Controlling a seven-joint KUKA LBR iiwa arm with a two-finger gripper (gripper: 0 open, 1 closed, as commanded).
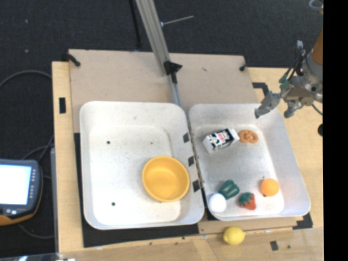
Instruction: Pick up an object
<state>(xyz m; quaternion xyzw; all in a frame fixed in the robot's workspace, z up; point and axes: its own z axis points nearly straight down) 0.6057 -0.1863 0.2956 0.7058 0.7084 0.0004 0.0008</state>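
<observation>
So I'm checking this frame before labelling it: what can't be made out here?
- Arm: cut off by the camera view's right edge; just the wrist and gripper show.
- Gripper fingers: too small and blurred to read as open or shut.
- Milk carton: print too small to read.
- Green toy and brown snack: too small to identify.
- Screen: cut by the left edge, washed out.

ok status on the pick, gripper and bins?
Gripper open, above right bin's far right corner, holding nothing. Nearest items: milk carton, pretzel, both untouched. Path down to them clear.
</observation>
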